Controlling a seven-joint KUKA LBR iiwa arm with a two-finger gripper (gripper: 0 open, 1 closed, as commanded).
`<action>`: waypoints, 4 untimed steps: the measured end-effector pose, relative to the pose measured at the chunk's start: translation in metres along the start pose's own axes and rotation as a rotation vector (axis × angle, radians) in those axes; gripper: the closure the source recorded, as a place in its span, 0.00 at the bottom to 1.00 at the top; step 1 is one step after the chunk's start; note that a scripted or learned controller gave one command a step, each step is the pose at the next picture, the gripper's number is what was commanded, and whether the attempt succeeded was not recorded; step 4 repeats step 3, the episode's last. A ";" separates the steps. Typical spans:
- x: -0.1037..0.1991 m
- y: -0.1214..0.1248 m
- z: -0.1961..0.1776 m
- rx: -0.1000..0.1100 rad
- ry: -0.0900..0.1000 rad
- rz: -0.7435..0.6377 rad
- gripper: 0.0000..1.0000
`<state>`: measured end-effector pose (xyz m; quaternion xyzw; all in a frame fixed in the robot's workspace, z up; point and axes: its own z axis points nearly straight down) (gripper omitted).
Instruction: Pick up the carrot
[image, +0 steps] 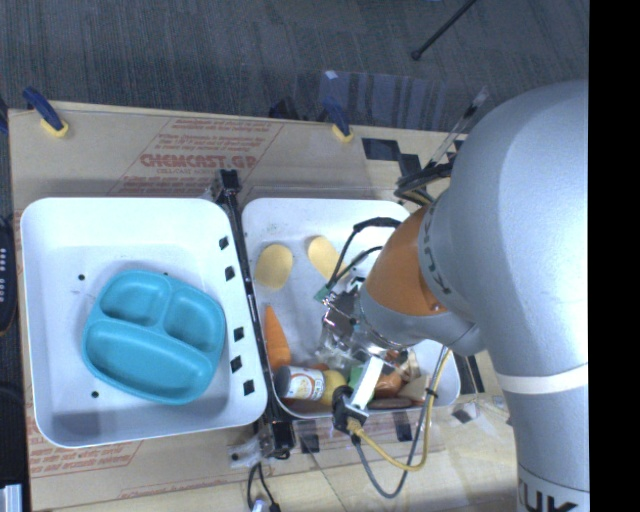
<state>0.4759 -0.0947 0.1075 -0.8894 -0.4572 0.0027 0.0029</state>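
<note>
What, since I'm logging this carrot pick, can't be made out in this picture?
In the camera view:
Hidden under the arm: the right bin's right part.
Partly covered by the gripper, unidentifiable: brown things at the near wall.
Too small to tell: whether the carrot's near end touches the bottle.

You can read "CHEMCAST GP" in red on the brown sheet (130, 140); smaller print beneath is blurred. Low on the arm (530, 250) you see "UK"
</note>
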 end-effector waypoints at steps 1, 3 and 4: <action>-0.021 0.017 -0.148 -0.013 0.004 -0.098 1.00; 0.003 -0.005 -0.009 0.011 0.001 -0.046 0.00; 0.003 -0.005 -0.009 0.011 0.001 -0.046 0.00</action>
